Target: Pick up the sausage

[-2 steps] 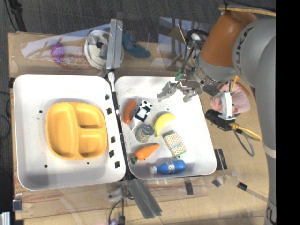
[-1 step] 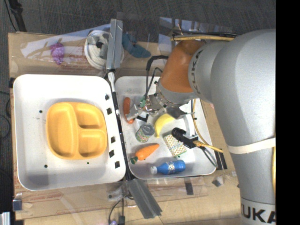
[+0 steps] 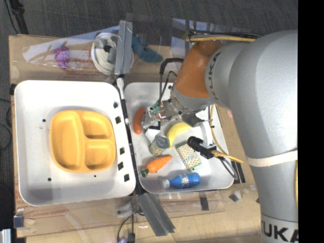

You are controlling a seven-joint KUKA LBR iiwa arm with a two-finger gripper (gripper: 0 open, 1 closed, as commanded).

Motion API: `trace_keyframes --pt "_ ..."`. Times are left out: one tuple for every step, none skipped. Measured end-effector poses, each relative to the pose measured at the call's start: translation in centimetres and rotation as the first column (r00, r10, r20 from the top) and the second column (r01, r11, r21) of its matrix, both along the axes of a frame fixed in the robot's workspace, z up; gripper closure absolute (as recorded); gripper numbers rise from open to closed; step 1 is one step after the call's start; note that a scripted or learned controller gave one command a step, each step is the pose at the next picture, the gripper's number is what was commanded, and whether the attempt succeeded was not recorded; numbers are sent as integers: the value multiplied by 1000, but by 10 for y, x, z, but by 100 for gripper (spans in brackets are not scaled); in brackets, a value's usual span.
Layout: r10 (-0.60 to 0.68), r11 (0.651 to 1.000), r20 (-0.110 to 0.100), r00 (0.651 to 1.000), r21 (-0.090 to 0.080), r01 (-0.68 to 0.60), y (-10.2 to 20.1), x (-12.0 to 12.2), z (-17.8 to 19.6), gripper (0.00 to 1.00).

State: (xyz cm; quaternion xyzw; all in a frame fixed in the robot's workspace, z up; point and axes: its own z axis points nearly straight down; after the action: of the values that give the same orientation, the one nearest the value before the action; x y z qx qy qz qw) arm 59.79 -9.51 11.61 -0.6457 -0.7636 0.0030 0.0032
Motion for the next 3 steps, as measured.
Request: trace_keyframes --pt "340 941 18 940 -5 -339 -1 26 -17 100" --pt "125 992 1 992 5 -125 -5 45 -21 100" --pt "468 884 -9 884 8 -468 -9 55 -21 100"
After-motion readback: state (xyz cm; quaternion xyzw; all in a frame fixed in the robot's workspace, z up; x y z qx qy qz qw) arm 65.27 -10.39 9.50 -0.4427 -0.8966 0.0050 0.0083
